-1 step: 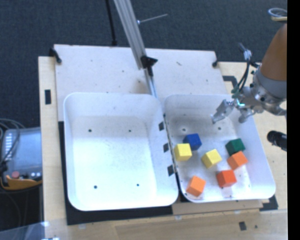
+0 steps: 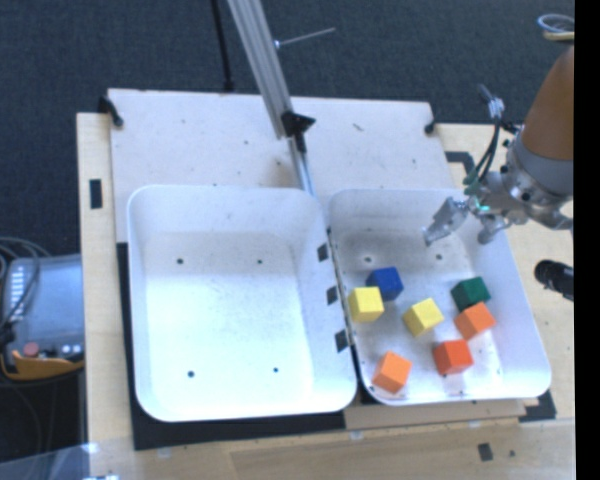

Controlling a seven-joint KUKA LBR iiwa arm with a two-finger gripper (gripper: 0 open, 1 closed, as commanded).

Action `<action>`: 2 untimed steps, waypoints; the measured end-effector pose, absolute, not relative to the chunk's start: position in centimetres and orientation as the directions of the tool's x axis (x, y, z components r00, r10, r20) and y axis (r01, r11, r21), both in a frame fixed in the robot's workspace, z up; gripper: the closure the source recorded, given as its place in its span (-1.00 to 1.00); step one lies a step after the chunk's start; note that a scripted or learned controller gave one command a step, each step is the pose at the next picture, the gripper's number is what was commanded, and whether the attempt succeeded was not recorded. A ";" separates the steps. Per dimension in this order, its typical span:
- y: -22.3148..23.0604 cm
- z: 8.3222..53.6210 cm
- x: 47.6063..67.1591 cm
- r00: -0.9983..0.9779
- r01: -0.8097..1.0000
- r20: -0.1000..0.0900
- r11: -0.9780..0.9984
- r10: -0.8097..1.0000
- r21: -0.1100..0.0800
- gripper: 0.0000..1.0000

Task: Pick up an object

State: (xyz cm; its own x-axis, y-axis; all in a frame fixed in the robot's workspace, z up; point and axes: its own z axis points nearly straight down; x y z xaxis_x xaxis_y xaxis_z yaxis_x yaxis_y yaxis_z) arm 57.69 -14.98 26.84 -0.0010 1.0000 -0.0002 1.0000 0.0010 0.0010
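The gripper hangs over the far side of the right bin, its 2 fingers spread apart with nothing between them. Below it lie 7 blocks: the blue block nearest, toward the bin's middle, then 2 yellow, 1 green and 3 orange ones farther off.

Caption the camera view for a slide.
Claw open above the right bin, over seven scattered colored blocks; nothing grasped yet.
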 end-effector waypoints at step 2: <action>-15.1 14.2 57.6 0.004 1.000 0.000 -0.004 1.000 -0.006 -1.00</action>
